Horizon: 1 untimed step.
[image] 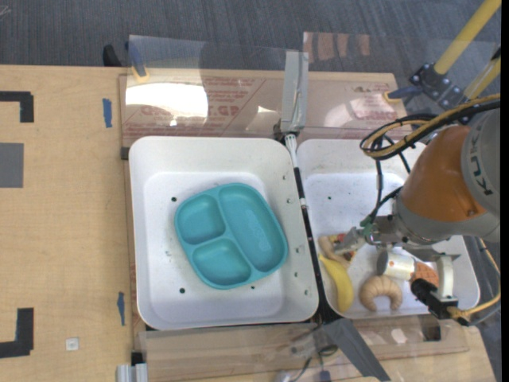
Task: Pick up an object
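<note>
Camera view: the arm (445, 185) reaches in over the right bin (334, 185), and the gripper (390, 255) sits low among the clutter there; whether it is open or closed, or has hold of anything, I cannot tell, since the wrist hides it. Likely step: descent/approach for a grasp, nothing visibly lifted. Candidate objects: croissant (381, 292) just below the gripper, banana (338, 279) to its left, small orange-white item (425, 273) to its right. Teal tray (231, 235) lies well to the left in the left bin (151, 213). Next move calls for centring over one item, closing, then lifting straight up. Writing: "KU" partly readable on the arm; red print on the clear panel (231, 94) behind is too blurred to read.
</note>
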Available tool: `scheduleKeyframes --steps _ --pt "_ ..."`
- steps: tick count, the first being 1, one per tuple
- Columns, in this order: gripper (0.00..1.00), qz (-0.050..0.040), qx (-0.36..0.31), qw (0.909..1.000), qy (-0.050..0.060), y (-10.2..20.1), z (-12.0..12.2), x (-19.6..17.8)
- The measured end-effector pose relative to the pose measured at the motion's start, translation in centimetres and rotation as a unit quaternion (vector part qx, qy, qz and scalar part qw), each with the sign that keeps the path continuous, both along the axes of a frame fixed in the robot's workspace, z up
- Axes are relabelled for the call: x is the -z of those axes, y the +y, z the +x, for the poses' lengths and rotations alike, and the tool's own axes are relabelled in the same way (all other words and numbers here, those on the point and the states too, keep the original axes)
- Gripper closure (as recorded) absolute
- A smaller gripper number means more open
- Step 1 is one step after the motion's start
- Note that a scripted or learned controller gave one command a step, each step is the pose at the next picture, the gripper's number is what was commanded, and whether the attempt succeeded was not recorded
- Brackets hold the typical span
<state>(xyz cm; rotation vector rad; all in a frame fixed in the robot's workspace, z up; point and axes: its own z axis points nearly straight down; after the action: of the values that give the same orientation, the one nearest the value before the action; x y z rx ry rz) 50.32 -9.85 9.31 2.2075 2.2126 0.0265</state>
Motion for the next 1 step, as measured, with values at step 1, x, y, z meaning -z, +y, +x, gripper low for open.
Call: scheduleKeyframes --steps 1 --pt "1.00 0.0013 -0.001 1.0000 -0.002 0.23 0.21 -1.17"
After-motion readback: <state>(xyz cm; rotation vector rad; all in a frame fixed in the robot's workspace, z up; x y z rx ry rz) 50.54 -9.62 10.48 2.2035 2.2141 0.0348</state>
